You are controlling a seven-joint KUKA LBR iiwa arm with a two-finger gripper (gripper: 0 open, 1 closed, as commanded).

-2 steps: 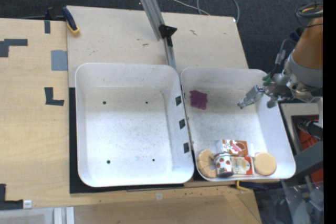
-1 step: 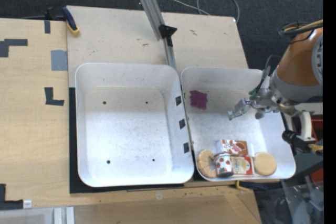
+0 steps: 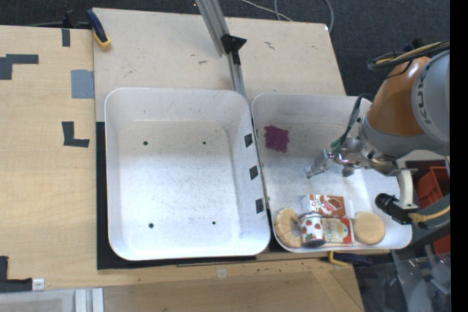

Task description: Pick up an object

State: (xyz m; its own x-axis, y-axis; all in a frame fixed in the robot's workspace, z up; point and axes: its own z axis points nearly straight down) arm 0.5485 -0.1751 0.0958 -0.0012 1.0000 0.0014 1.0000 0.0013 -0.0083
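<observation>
Where the grey arm (image 3: 428, 102) with its orange band reaches in from the right, the end effector (image 3: 322, 163) hangs over the right bin (image 3: 307, 109), a small metallic tip pointing left above the bin's bare floor; it is too small and blurred to tell how it stands, and nothing can be seen in it. Left of it and a little farther back, a purple patch (image 3: 276, 137) lies flat on the bin floor, apart from everything else; whether it is cloth or foam cannot be told. Near the bin's front wall a cluster of things lies close together: a red-and-white packet (image 3: 326, 205), a small can (image 3: 313, 229) with red fruit or berries printed on its white label, a tan round object (image 3: 287, 227) at the left end and a tan disc (image 3: 369, 228) at the right end. Print shows on the packet and the can, but no words can be read. The arm's body covers the bin's right rim. The left bin (image 3: 117, 157) sits edge to edge with the right one on the pale wooden tabletop (image 3: 44, 157). A grey slanted pole (image 3: 208, 0) crosses the tabletop's far side, its top cut off by the frame's edge.
</observation>
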